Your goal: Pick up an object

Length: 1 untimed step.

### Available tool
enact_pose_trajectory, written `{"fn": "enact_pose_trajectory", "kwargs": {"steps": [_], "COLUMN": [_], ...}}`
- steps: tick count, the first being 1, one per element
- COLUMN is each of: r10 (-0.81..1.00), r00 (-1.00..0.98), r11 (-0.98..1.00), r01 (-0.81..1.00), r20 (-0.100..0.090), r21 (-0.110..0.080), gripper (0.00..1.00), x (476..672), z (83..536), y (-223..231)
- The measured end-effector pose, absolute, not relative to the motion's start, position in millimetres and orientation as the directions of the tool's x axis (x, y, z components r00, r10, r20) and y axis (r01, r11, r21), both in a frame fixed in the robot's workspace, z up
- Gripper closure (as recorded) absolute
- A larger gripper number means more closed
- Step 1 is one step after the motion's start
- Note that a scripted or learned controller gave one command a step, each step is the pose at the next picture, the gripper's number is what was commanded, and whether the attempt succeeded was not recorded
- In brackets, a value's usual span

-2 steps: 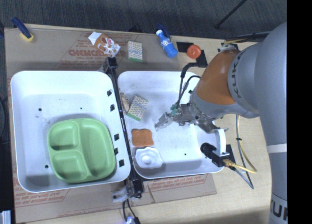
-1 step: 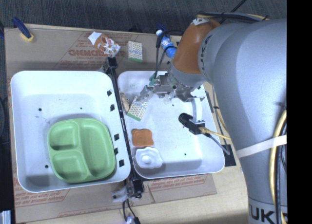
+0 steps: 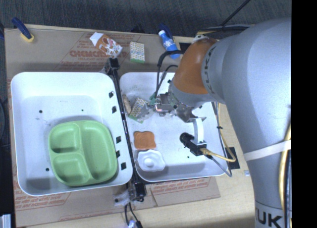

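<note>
The grey arm (image 3: 247, 103) reaches in over the right bin (image 3: 210, 172), its orange band (image 3: 190, 71) above that bin's upper half. The tool (image 3: 161, 107) sits low at the end of the wrist, just right of a crumpled packet (image 3: 136, 109) that lies against the bin's left wall — whether it is clenched or released I cannot tell, since the wrist hides most of it, and nothing can be seen gripped in it.

Below the packet, still in the right bin, lies a brown toast-like piece (image 3: 144, 140), and just below that a small white cup-like object (image 3: 150, 161) near the bin's lower left corner. To the right of the toast piece a black part (image 3: 190, 142) with a yellowish cable hangs from the arm.

The left bin (image 3: 29, 88) holds a green divided tray (image 3: 82, 151) in its lower half.

On the surface (image 3: 59, 43) above the bins rest a small snack wrapper (image 3: 105, 44) and a pale green packet (image 3: 137, 51) — both well apart from the tool. A blue clamp (image 3: 169, 41) grips the surface's edge above the right bin.
</note>
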<state>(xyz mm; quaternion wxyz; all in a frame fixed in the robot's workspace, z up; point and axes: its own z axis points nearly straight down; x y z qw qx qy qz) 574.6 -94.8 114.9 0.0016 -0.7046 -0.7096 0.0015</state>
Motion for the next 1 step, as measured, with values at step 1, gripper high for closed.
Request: {"fn": "enact_pose_trajectory", "kwargs": {"steps": [1], "r10": [1.000], "r00": [-0.006], "r11": [0.006], "r01": [1.000], "r20": [0.000], "r21": [0.001], "gripper": [0.00], "x": [640.0], "z": [179.0], "y": [-108.4]}}
